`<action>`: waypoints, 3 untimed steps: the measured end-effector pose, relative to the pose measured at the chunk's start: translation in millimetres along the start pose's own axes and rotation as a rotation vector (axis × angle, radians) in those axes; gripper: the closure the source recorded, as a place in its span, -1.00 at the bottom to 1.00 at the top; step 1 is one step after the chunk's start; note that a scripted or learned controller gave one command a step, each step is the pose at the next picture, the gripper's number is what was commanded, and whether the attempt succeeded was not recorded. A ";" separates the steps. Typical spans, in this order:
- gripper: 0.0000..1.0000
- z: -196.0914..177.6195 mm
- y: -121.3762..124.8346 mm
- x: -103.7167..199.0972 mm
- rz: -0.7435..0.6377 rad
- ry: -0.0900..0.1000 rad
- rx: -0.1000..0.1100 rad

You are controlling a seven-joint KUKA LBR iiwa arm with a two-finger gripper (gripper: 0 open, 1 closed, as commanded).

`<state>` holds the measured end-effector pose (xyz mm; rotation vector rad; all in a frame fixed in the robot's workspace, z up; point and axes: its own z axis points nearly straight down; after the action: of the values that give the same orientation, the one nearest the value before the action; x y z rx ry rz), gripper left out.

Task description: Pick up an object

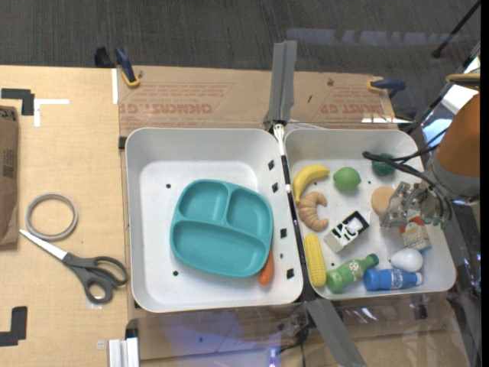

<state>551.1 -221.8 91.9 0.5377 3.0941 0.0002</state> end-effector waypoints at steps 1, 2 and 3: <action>-1.00 -0.8 9.7 -3.3 0.060 -0.003 0.000; -1.00 -0.9 7.9 -22.5 0.132 -0.004 0.000; -1.00 -1.0 8.8 -25.3 0.168 -0.004 0.000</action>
<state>577.9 -222.0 93.0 0.7950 3.0343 0.0000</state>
